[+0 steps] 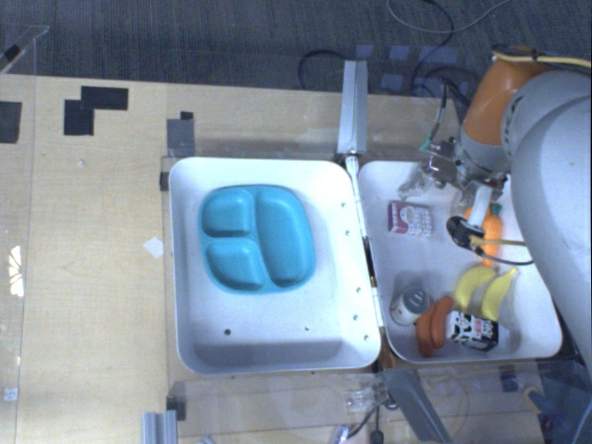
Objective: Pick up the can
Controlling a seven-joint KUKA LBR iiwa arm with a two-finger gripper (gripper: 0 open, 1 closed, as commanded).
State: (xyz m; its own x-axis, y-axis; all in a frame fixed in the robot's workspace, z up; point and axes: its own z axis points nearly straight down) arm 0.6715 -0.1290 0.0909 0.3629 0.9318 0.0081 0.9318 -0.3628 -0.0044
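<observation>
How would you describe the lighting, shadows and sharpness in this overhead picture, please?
In the camera view, light is even and soft; the left bin shows a faint grey shadow along its near wall below the blue tray. The whole frame is slightly soft: the can and the carton lack crisp print. The arm is large, close to the lens and blurred. The plastic sheet at the left edge carries a small glare patch.

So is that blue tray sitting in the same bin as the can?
No, the blue tray lies in the left bin, while the can stands in the right bin.
</observation>
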